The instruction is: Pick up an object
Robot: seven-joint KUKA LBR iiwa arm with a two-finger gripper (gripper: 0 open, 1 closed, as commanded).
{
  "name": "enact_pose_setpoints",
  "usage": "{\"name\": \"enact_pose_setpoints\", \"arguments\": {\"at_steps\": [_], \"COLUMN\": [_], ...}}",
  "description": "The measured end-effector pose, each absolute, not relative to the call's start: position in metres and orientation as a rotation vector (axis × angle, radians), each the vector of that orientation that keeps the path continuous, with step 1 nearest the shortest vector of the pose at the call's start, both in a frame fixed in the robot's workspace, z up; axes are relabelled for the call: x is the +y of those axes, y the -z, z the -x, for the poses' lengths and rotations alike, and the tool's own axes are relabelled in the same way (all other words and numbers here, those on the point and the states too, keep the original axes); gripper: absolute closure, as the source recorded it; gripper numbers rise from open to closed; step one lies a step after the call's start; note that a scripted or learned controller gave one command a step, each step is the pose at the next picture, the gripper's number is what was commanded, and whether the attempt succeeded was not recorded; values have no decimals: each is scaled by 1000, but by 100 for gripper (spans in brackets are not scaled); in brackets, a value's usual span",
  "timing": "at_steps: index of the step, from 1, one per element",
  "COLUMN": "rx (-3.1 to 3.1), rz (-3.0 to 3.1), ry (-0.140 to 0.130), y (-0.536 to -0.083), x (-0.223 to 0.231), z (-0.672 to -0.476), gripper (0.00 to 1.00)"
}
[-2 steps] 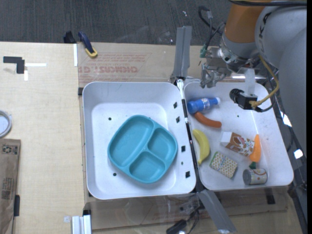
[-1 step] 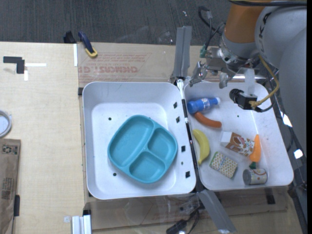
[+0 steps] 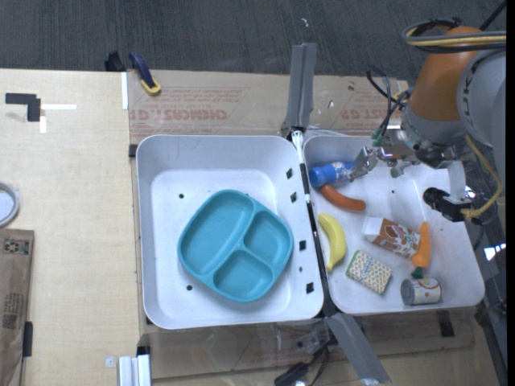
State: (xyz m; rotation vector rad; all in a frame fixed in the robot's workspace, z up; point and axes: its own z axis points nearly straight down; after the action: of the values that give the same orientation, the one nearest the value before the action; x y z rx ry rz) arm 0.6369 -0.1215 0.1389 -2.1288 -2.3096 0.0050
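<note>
Gripper (image 3: 364, 164) beside blue bottle (image 3: 330, 173), fingers' state unclear; sausage (image 3: 343, 199), banana (image 3: 333, 240) near

My gripper (image 3: 364, 164) sat at 12 o'clock in the right bin (image 3: 459, 296), just beside the blue bottle (image 3: 331, 173). Sausage (image 3: 344, 200) below it, banana (image 3: 333, 240) at 8 o'clock.

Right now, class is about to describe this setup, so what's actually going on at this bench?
A grey KUKA arm with an orange band reaches in from the right over the right bin, set to pick something up. Its gripper sits at the bin's far left corner, next to a blue bottle and above a hot dog sausage; nothing is visibly held. Also there: a banana, a carrot, a small carton, a patterned packet and a can. The left bin holds a blue divided plate.
</note>
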Motion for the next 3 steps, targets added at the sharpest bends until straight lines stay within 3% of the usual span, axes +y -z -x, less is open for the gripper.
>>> {"name": "enact_pose_setpoints", "arguments": {"at_steps": [1, 2, 3], "rx": [-2507, -2504, -2501], "rz": [1891, 1897, 1903], "ry": [-2, -2, -2], "y": [-92, -101, -110], "x": [-103, -104, -106], "z": [-612, -612, -612], "gripper": [0, 100, 100]}}
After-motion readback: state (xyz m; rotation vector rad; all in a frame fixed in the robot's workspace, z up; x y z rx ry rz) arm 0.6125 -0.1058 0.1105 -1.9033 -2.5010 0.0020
